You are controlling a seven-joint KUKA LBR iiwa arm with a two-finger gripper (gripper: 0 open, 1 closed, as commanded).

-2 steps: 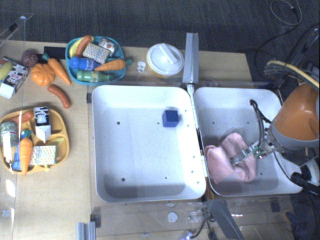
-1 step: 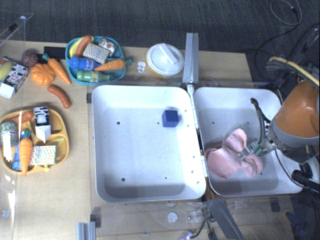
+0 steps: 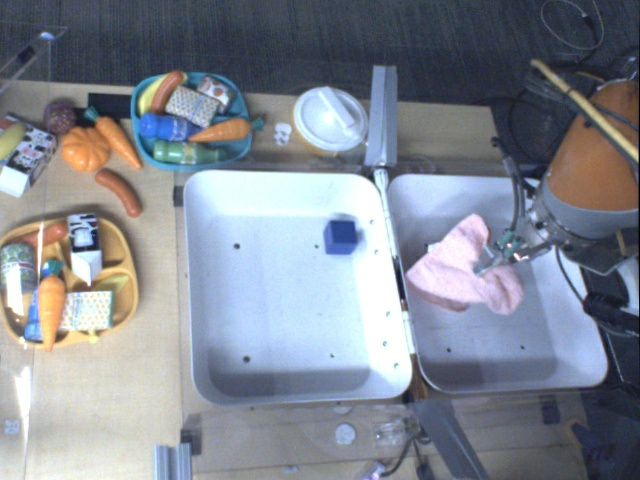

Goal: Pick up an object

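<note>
Here, a wooden bench [image 3: 150,368] carries two shallow white bins side by side. The left bin [image 3: 290,368] holds a small blue cube [image 3: 341,236] near its upper right corner, well apart from the walls. The right bin [image 3: 500,358] holds a crumpled pink cloth [image 3: 455,268], lying in its upper left part. The grey arm [image 3: 590,183], with its orange band, reaches in over the right bin's upper right corner. Its gripper [image 3: 500,253] is low over the cloth's right side, touching the cloth or just above it; whether it is wide, narrow or pinching the cloth cannot be told. At the bench's left edge sit a yellow tray [image 3: 120,278] and a blue bowl [image 3: 190,118] of toy food.
</note>
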